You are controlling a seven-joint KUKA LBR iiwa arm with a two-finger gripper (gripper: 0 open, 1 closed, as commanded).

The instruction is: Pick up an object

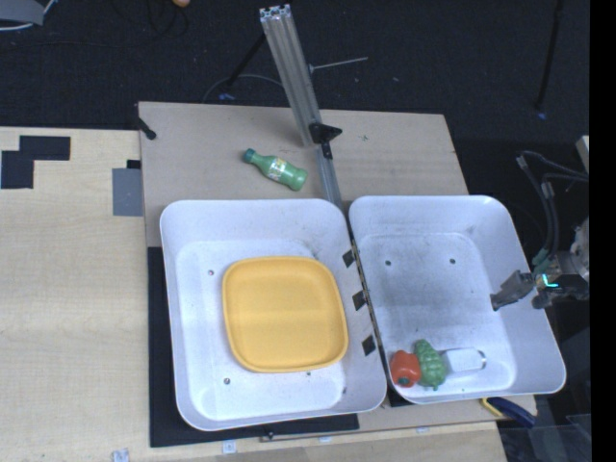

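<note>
In the right bin (pixel 438 258), near its front edge, lie a red pepper-like object (pixel 404 368), a green bumpy object (pixel 430 364) touching it, and a small white object (pixel 465 360) beside them. My gripper (pixel 510 293) hangs at the right bin's right rim, well apart from these objects, with a dark finger pointing left over the rim. Nothing shows between the fingers. The arm's wrist sits at the frame's right edge.
The left bin (pixel 192 258) holds a yellow square plate (pixel 284 312). A green bottle (pixel 275 168) lies on the bench behind the bins. A metal strut (pixel 294 61) slants up from the back between the two bins.
</note>
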